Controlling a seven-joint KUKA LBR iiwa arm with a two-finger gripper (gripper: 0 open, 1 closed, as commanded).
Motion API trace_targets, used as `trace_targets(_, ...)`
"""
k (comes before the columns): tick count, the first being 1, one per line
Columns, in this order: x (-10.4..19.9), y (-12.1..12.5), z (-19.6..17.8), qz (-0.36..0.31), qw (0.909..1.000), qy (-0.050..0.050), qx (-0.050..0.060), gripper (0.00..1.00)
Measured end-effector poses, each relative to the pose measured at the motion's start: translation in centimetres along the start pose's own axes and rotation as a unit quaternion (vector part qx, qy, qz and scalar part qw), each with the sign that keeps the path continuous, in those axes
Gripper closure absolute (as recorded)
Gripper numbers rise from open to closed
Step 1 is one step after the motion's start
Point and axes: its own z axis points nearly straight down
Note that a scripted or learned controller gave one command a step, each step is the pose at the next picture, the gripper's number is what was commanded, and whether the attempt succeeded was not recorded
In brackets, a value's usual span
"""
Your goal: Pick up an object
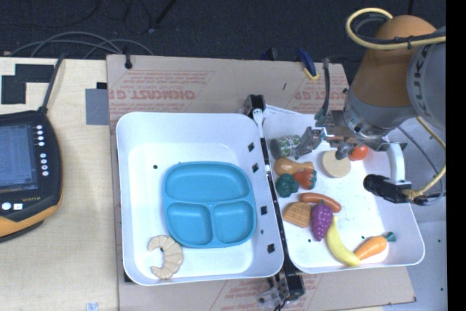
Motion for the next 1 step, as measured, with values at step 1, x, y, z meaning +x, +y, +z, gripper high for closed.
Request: trace_targets(1,-0.14,-4.88,12.22,0.002,1.0,-0.002,0.0,0.0)
